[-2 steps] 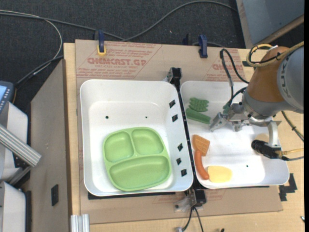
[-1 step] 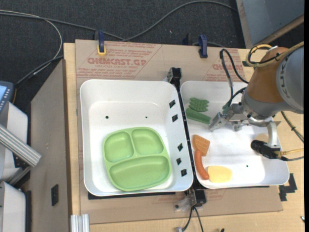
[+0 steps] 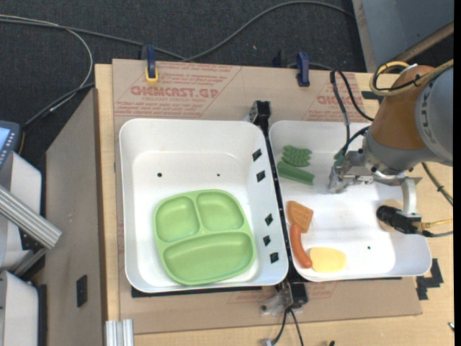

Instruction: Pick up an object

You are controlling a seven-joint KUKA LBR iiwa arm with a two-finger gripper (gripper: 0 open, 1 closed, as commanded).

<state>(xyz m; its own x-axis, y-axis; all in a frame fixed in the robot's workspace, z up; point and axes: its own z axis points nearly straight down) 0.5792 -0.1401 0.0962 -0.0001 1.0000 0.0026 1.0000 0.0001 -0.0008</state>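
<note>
So the gripper [image 3: 344, 179] is parked low in the right bin [image 3: 403, 262], just right of the green toy [image 3: 295, 164] sitting near the bin's back-left corner. Whether the fingers are spread or pressed together can't be told from this angle, and nothing can be seen pinched between them, so it's judged that the pick is at the approach stage, nothing lifted yet.

Other candidates are laid out nearer the front: an orange wedge [image 3: 300, 215], a red sausage-looking thing [image 3: 299, 246] just below it, and a yellow piece [image 3: 327, 259] touching the sausage's lower end. The left bin [image 3: 137, 193] is taken up by a green divided plate [image 3: 205, 235].

For the next move, probably a small shift left over the green toy would be needed, then a straight drop and a squeeze. The risk is that the toy gets nudged against the divider wall instead of grabbed.

Writing: "CHEMCAST.G.P" in red can be read on the brown board [image 3: 194, 85] under the bins, repeated partly on the right side; the smaller print is too tiny to be made out
</note>
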